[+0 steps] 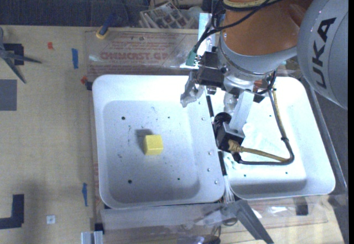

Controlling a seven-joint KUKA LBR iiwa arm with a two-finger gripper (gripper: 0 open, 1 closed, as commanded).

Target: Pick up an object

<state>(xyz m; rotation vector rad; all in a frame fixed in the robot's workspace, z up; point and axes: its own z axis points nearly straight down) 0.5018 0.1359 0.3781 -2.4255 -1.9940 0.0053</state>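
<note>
The grey 2-finger gripper hangs over the upper right corner of the left shallow white bin, close to the divide between the 2 bins; whether it is open or closed cannot be told. A small yellow cube lies well apart from it, near that bin's middle

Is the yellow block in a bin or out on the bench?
In: the yellow block sits on the floor of the left bin, clear of its walls.
</note>
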